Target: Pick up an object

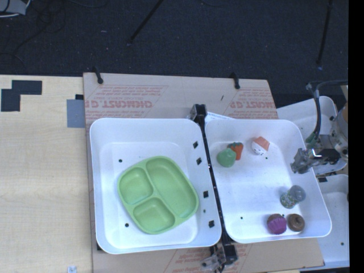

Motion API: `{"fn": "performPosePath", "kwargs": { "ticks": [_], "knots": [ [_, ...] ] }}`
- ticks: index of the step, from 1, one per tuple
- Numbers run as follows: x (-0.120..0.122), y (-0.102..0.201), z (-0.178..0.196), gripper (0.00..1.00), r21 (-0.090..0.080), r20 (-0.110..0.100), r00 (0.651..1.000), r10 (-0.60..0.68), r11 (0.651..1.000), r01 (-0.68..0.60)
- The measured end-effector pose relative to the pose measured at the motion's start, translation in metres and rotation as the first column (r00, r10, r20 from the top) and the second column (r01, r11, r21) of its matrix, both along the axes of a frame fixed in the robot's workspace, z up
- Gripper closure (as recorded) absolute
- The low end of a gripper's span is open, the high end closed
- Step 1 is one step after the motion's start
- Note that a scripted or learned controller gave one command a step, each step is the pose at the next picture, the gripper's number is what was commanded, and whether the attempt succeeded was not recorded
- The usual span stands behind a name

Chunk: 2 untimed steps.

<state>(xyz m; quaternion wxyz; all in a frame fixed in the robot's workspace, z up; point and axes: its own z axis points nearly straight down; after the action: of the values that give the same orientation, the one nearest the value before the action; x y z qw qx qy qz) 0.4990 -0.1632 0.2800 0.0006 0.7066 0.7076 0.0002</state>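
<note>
Hovering at right bin (284, 131) edge, hand (301, 162) grip state indiscernible; cardboard (170, 98) reads "CHEMCAST", upside down.

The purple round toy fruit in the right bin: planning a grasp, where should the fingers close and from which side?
Grip the purple round toy fruit across its middle, coming straight down. The brown ring-shaped doughnut toy touches its right side, so close front to back.

Pale wooden worktop (40, 175) at left, bearing grey and dark blue patches; printed cardboard sheet (170, 98) at centre; dark carpeted floor (199, 27) beyond, crossed by cables and stand legs.
</note>
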Motion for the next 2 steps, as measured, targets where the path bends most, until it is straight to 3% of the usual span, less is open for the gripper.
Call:
{"fn": "performPosePath", "kwargs": {
  "ticks": [2],
  "knots": [
    [0.029,0.101,0.004,1.00,0.001,-0.003,1.000,0.003,1.000,-0.003]
  ]
}}
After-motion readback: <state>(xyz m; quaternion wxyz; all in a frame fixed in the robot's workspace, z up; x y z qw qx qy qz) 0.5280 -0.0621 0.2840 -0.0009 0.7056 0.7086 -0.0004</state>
